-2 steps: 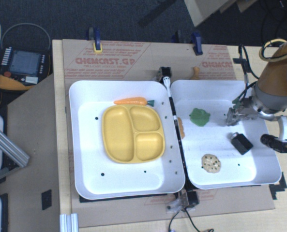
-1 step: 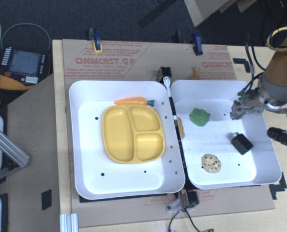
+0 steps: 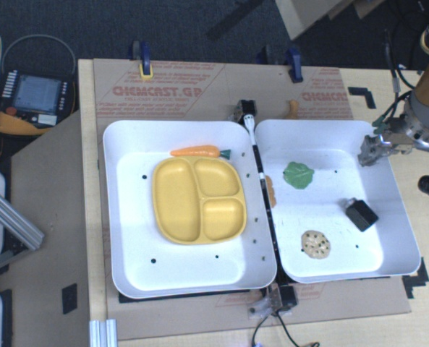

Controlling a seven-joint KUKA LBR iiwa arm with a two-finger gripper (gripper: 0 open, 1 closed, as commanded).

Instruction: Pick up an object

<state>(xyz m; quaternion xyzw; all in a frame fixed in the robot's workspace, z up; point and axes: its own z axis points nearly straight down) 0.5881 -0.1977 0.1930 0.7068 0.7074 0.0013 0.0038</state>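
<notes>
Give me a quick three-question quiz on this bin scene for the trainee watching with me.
1. True or false: the carrot lies inside a compartment of the yellow divided plate.
2. Which bin holds the cookie: A left, B right?
3. Fill in: the gripper hovers at the right bin's ____ rim, nearest the green leaf or the black block?

Key: 1 false, it lies beside the plate; 2 B; 3 far right, roughly between both.

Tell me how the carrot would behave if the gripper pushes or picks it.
The carrot is long, round and tapered, so a sideways push would probably roll it. It lies against the yellow plate, which may block rolling that way. It looks like a smooth plastic toy, likely light and stiff, perhaps slippery between the fingers.
</notes>
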